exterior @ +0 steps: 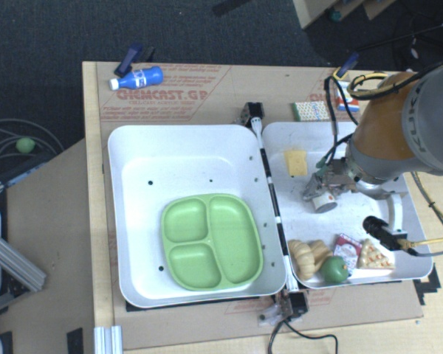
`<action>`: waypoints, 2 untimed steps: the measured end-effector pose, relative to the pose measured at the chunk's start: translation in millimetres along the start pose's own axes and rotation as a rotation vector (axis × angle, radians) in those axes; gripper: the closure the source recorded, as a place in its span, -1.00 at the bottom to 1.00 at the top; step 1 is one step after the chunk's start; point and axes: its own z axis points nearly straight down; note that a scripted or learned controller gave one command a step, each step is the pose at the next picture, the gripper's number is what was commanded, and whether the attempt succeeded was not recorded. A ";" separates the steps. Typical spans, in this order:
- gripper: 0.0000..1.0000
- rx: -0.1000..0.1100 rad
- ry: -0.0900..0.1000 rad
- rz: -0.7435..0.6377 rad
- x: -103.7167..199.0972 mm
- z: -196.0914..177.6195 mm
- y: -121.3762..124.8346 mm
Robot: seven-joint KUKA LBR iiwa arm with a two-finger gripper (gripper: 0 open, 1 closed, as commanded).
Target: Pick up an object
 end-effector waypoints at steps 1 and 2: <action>1.00 -0.001 0.002 -0.004 107.6 -90.3 0.2; 1.00 0.000 0.000 -0.003 138.6 -121.8 -1.8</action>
